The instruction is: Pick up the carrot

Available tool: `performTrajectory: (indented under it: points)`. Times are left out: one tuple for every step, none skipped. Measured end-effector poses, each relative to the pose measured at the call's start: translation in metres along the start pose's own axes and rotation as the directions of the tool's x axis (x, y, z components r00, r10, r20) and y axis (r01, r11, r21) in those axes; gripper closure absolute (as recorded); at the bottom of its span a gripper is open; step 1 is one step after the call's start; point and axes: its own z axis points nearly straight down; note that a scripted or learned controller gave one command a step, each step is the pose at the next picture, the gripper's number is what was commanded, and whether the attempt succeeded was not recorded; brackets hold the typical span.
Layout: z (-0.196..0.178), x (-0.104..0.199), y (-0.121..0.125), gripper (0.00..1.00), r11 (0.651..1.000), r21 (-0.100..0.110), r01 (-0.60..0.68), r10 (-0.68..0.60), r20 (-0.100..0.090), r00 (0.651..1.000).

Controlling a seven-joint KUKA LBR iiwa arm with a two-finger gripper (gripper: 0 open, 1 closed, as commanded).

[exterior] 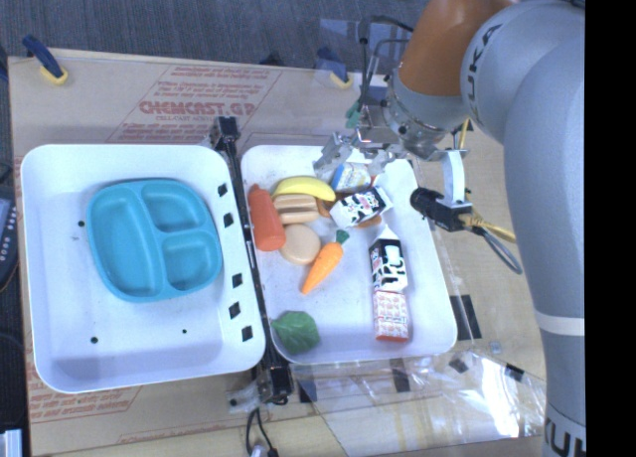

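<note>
The carrot (pixel 323 264) lies in the middle of the right bin (pixel 348 311), orange with a small green top pointing to the upper right. It rests beside a round beige piece (pixel 300 244) and touches nothing else. My gripper (pixel 352 153) hangs over the bin's far edge, above a black-and-white carton (pixel 359 206) and well back from the carrot. Nothing shows held in it.
Around the carrot lie a banana (pixel 303 188), a hot dog bun (pixel 295 209), a red sausage (pixel 265 219), a tall bottle (pixel 390 288) and a green leaf (pixel 295 330). The left bin (pixel 55 187) holds a blue divided plate (pixel 154 238).
</note>
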Motion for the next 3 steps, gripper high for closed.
performTrajectory:
  points:
    - [0.113, 0.023, -0.027, 0.00, 0.923, -0.026, 0.384, -0.384, 0.017, 0.923]
    - [0.138, 0.011, -0.084, 0.00, 0.888, -0.012, 0.460, -0.460, 0.012, 0.888]
    - [0.126, 0.011, -0.081, 1.00, 0.884, -0.014, 0.468, -0.468, 0.015, 0.884]
